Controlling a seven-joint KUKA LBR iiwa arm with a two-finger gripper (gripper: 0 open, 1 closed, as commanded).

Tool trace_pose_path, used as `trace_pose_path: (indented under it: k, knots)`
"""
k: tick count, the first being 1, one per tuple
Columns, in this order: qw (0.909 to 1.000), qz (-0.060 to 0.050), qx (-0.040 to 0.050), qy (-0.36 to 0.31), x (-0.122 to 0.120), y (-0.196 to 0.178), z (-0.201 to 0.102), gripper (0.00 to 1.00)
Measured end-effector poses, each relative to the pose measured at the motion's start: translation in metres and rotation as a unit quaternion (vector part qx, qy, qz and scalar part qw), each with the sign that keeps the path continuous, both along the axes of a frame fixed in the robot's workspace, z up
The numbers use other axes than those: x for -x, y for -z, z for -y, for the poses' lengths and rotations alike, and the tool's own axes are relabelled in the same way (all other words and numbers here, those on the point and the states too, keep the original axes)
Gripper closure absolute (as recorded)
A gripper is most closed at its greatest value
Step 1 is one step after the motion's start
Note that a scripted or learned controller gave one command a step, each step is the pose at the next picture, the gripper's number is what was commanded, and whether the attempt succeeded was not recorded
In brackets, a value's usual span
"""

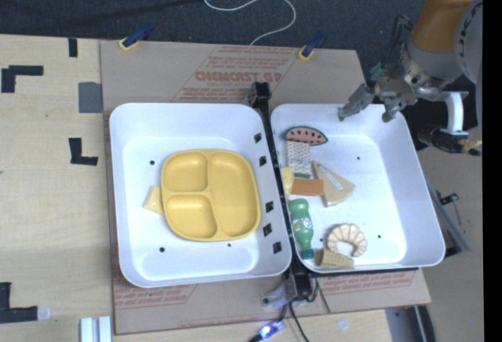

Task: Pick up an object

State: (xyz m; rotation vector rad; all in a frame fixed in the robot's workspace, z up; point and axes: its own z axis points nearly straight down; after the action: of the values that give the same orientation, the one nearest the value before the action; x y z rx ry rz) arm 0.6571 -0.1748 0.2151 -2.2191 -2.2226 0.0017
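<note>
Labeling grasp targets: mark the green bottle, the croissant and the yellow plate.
green bottle (pixel 300 224): camera view, middle of its body.
croissant (pixel 347 239): camera view, centre of its curved top.
yellow plate (pixel 210 194): camera view, the ridge where its compartments meet.

Red print ran across the cardboard sheet under the two bins, well off to the left of the gripper and a little farther back. It was too blurred to read properly; the big line looked something like "CHEMCAST", though I could not be sure. More red lettering showed faintly along the sheet's front edge, unreadable.
</note>
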Motion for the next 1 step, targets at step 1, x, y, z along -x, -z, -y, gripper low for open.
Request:
trace_pose_path:
  k: [1]
  knots:
    - [1.0,-0.003,0.0,-0.001,-0.0058,0.0618,0.0013,0.0]
